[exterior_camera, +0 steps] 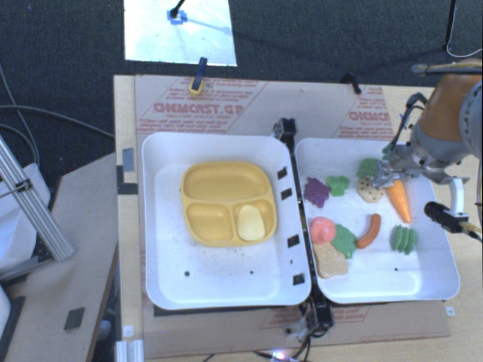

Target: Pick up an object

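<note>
Pincer (383, 173) over crowded right bin (434, 277)

Finger state: cannot tell. Carrot (398, 200) and cookie (370, 191) lie touching (risky), so closing may nudge both, catching neither.

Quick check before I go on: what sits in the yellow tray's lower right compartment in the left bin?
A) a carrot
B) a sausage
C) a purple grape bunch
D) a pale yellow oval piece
D: the pale yellow oval piece lies in the lower right compartment of the yellow tray, inside the left bin.
</note>
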